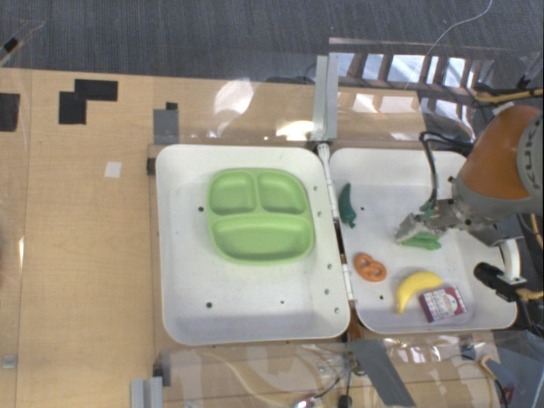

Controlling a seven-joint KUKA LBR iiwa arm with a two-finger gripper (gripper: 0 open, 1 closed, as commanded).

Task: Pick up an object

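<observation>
My gripper [418, 228] was down in the right bin [382, 164], its fingers spread around a small green object [422, 242] lying on the bin floor, so nothing was lifted yet and the grasp remained.

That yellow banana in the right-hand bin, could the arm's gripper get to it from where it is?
Probably yes. The banana lies uncovered just below the gripper, which sits over a green item; only a maroon packet lies close beside the banana.
</observation>
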